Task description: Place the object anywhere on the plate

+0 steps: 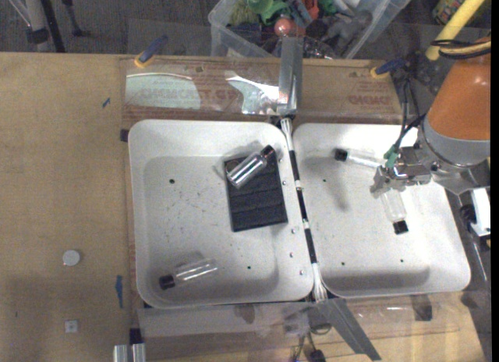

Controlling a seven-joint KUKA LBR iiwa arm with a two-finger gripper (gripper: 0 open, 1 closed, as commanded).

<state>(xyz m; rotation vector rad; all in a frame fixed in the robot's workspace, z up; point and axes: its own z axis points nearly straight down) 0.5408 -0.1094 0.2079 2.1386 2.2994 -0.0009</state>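
Since the dark plate (257, 200) lies in the left bin (148, 196), the tool (390, 177) at three o'clock likely faces a crossing. A clear vial (395, 211) sits just under it in the right bin (444, 267); whether it is clamped, I cannot tell. A wooden surface (62, 157) carries both bins, with a toy box (226, 29) at twelve o'clock.

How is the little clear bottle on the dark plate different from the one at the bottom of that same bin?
The clear black-capped vial on the black ribbed plate rests on the plate, cap pointing up-right. The clear black-capped vial near the left bin's lower wall lies on bare white floor, cap pointing left. Both lie on their sides.
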